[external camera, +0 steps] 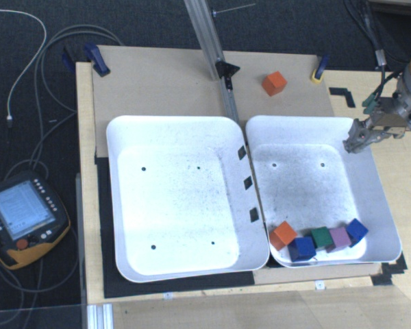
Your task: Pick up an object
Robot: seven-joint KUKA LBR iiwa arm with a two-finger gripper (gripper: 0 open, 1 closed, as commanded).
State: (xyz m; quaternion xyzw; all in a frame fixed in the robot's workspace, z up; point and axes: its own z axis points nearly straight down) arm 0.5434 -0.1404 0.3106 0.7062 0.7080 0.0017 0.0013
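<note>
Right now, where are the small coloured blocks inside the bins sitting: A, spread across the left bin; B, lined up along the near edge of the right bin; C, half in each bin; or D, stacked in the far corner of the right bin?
B: the orange block, dark blue block, green block, purple block and blue block form a row along the near edge of the right bin.
</note>
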